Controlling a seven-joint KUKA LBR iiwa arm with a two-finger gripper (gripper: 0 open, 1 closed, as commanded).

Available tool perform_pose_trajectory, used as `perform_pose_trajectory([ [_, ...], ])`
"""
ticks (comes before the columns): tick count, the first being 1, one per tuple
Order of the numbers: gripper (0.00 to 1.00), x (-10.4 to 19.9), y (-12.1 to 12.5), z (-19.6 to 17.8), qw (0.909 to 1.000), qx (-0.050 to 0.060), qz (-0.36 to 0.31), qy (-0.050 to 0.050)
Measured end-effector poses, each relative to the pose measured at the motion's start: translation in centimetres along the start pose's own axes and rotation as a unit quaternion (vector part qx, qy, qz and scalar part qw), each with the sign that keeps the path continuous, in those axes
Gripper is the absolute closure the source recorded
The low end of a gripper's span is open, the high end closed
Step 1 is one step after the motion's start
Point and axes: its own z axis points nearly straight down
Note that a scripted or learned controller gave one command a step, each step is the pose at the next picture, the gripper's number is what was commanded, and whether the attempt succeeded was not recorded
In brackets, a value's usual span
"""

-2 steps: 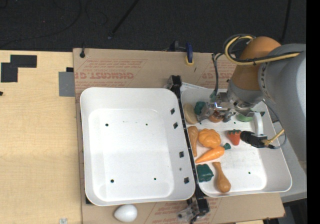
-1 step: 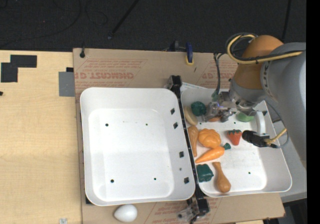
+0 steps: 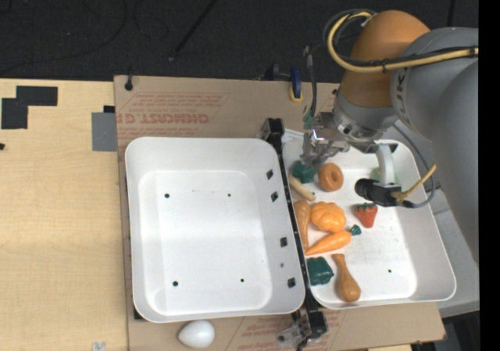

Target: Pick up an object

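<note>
Evenly lit from overhead, fairly bright. Mild glare across the left white bin point(image 3: 205, 224), its floor washed near pure white. Soft short shadows beneath the toy food right of that bin. Beyond its far edge, near-black, detail lost. Slightly soft focus throughout, grainy; no obvious edge distortion.

Arm point(image 3: 437, 84) cut off at right edge, pincer point(image 3: 312, 155) fingertips too small to tell apart

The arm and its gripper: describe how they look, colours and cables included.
The arm is bulky and rounded, grey, with a glossy orange band above the wrist. A yellow cable loops beside the band. The gripper is small, metallic, thin-fingered, with wires around its mount.
</note>
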Motion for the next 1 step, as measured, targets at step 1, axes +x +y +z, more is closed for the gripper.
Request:
perform_pose_trajectory([
  [1,1.0,12.89,-6.19,0.72,1.0,0.007,-0.002,0.001],
])
